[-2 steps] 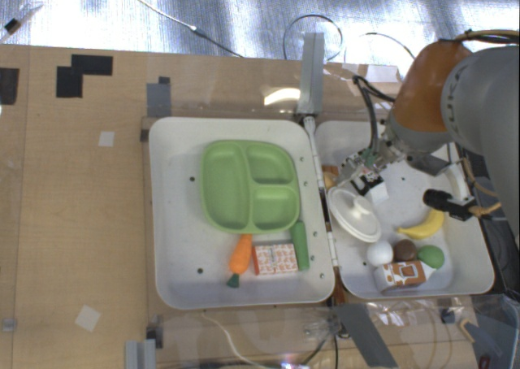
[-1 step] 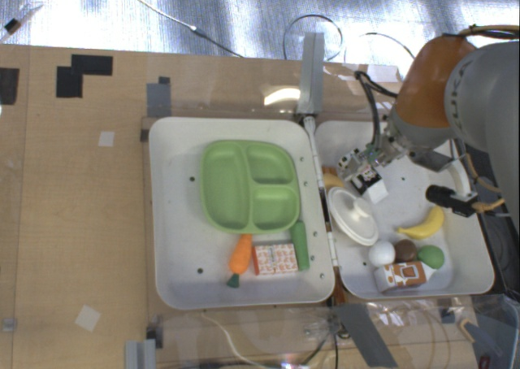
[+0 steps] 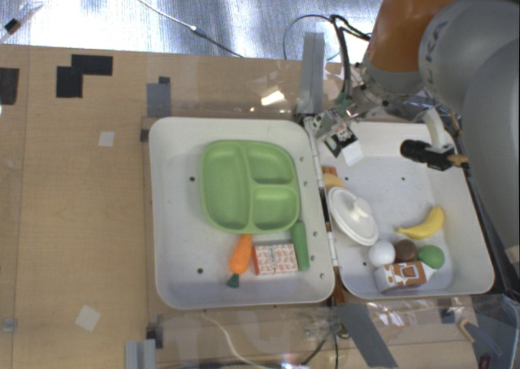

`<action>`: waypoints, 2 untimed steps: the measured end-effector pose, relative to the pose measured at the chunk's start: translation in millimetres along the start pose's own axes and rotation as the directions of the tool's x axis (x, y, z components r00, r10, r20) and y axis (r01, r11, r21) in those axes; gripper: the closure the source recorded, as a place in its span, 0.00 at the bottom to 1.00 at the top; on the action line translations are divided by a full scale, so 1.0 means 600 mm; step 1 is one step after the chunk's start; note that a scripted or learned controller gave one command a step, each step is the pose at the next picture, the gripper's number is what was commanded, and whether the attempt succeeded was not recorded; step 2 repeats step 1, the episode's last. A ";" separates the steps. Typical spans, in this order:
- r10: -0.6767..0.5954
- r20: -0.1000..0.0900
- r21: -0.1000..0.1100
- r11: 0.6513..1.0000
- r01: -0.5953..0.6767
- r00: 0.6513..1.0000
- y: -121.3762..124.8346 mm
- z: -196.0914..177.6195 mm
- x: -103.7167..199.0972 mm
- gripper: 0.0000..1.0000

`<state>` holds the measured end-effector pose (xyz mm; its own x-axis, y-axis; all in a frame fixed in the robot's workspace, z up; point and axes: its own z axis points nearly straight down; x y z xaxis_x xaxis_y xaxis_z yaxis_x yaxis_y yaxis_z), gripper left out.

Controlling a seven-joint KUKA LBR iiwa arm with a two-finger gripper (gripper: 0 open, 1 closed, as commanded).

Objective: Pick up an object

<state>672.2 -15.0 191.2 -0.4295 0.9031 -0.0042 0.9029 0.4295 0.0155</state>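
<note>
You are looking at a robotics lab bench: a plywood top [image 3: 73, 221] with black marker patches [image 3: 81, 72], two white bins [image 3: 175, 278] clamped side by side, loose cables [image 3: 146, 6], and the grey-and-orange arm [image 3: 455, 26] over toy food such as a plastic banana [image 3: 424, 224].

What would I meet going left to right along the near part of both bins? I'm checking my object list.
Carrot → cracker box → cucumber → egg → carton → lime.
</note>
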 end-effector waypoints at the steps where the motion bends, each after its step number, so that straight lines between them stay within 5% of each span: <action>1: 0.088 0.000 0.008 0.996 -0.088 0.996 0.009 -0.045 0.026 1.00; 2: 0.088 0.000 0.008 0.996 -0.088 0.996 0.009 -0.045 0.026 1.00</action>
